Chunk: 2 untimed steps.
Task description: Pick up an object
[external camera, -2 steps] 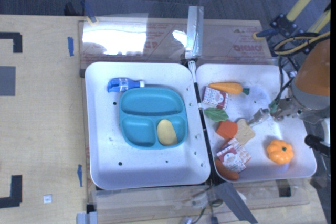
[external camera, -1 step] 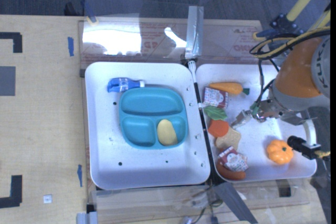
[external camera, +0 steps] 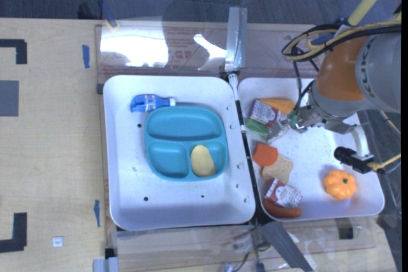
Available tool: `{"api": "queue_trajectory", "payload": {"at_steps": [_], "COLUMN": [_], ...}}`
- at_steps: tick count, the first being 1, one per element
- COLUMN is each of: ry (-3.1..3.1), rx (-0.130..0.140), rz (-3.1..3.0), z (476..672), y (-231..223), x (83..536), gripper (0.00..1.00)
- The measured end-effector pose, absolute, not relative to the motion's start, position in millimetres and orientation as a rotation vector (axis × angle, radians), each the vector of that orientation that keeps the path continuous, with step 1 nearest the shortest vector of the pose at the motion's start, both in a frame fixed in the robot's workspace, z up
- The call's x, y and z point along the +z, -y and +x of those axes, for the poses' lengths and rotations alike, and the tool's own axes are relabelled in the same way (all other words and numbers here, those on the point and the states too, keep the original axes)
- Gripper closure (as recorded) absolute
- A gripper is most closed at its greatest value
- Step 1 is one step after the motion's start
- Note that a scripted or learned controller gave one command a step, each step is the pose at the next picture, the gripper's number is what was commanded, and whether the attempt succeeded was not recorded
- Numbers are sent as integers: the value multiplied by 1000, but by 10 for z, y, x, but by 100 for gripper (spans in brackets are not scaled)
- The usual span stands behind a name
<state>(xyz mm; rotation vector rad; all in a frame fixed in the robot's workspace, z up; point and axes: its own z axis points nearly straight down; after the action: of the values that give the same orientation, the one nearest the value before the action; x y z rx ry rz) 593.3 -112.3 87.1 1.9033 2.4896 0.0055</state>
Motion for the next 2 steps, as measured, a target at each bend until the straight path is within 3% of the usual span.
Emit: {"api": "queue_trajectory", "payload": {"at_steps": [1,2], "ry": [-2538,-2672], "rx": [-52,-54], "rz": [1939,1766], "z": [6493,6518], "y": [1120,1216], "x": [827,814], "gripper": [0,0]}}
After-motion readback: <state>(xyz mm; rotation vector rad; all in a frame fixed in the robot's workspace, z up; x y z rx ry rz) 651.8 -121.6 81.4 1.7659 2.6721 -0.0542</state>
